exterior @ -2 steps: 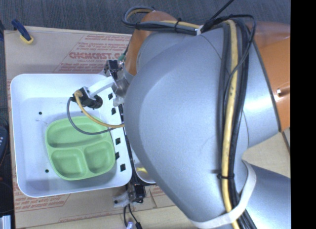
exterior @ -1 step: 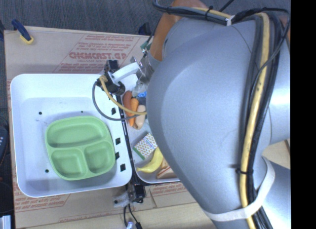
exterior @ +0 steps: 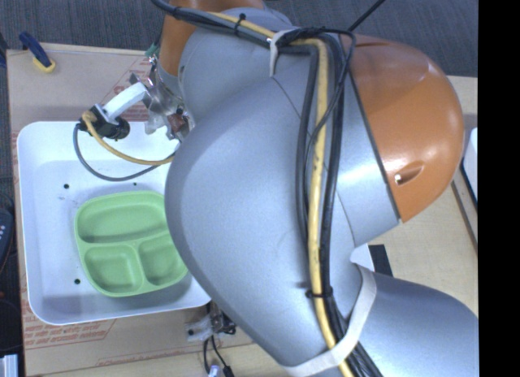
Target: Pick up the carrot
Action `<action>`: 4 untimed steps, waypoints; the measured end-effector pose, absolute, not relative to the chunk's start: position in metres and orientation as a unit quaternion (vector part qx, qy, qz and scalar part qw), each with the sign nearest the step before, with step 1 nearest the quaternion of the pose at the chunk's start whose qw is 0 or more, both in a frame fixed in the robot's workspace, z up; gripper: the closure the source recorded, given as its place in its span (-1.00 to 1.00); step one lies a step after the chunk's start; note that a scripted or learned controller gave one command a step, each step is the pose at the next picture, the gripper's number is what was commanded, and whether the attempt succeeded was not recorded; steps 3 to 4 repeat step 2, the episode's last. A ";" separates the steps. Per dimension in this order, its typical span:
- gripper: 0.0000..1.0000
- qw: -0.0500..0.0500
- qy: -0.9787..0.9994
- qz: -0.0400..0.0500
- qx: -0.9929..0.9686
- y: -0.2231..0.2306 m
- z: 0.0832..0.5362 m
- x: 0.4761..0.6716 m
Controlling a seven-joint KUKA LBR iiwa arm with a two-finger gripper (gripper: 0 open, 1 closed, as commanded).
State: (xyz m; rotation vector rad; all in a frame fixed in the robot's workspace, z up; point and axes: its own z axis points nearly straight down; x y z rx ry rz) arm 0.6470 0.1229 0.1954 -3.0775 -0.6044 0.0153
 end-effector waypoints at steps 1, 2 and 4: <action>-1.00 0.002 -0.170 0.011 -0.985 0.149 0.112 0.553; -1.00 0.004 -0.128 0.004 -0.992 0.039 0.193 0.512; -1.00 0.004 -0.128 0.004 -0.992 0.039 0.193 0.512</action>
